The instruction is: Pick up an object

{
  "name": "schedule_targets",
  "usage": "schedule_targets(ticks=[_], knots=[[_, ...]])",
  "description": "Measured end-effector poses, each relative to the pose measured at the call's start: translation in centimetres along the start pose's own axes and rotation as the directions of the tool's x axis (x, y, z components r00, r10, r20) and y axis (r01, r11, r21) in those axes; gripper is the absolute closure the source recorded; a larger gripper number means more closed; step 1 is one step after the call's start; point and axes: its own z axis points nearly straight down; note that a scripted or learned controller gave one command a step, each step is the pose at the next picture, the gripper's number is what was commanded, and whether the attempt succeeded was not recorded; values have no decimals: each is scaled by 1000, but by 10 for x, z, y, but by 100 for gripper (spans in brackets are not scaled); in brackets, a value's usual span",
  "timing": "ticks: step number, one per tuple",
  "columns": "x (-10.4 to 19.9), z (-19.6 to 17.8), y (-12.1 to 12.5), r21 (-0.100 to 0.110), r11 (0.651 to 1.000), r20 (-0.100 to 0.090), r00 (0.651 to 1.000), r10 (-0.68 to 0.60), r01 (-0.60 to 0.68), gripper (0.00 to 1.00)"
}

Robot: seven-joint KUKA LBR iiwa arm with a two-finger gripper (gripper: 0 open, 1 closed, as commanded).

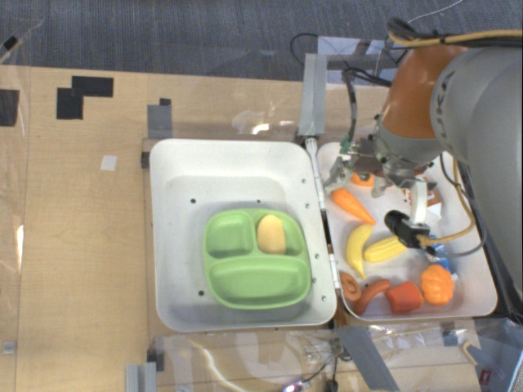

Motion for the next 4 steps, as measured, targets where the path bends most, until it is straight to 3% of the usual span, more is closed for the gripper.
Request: schedule_targets(ticks=[1, 2, 3, 4], knots=[[-67, 38, 5, 1, 1000, 1, 1000, -5, 5, 0], [-79, 96, 1, -8, 992, 0, 992, -129, 129, 0], [-76, 84, 3, -13, 991, -2, 991, -132, 132, 100], [-18, -1, 61, -2, 1000, 0, 1000, 13, -13, 100]])
